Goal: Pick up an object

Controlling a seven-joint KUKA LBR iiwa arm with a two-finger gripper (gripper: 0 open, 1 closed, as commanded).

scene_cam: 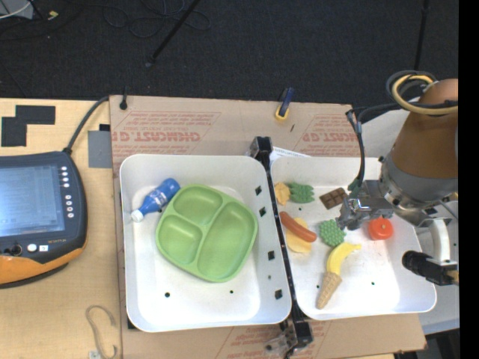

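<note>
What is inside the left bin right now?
The left bin holds a green divided plate, its three sections bare, and a blue bottle at the plate's upper-left edge. The plate covers the bin floor beneath it, so anything underneath can't be seen.

Dark carpeted floor [224, 36] crossed by black cables [161, 10] lies behind a bench topped with brown printed cardboard [191, 129], a grey-and-orange control pendant [37, 212] resting at the bench's left end under even light.

Arm [426, 144] — orange band over grey housing; black cable w/ yellow loop on top. Gripper [352, 214] — small grey metal assy.
</note>
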